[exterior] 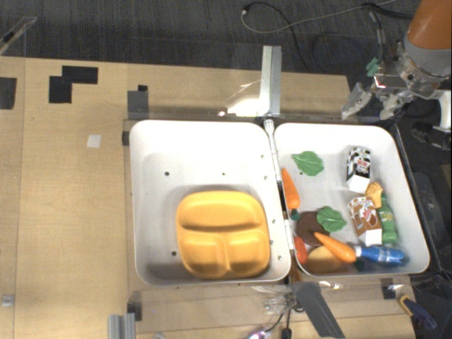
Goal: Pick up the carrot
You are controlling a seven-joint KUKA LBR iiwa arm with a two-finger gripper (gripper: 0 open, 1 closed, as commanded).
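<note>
Two carrots lie in the right bin point(402, 162). A slim orange one point(289, 189) rests along the bin's left wall. A thicker one point(334, 246) lies at the front, across a brown piece and next to a blue bottle point(381, 255). My gripper point(373, 104) hangs over the bin's far edge at the upper right, well away from both carrots. Its fingers point(353, 104) are open with nothing between them.
The right bin also holds two green leaves point(308, 162), a small black-and-white carton point(359, 164), a snack packet point(364, 214) and green pieces point(387, 219). A yellow divided tray point(222, 233) sits in the left bin point(152, 182). A metal post point(271, 80) stands behind the bins.
</note>
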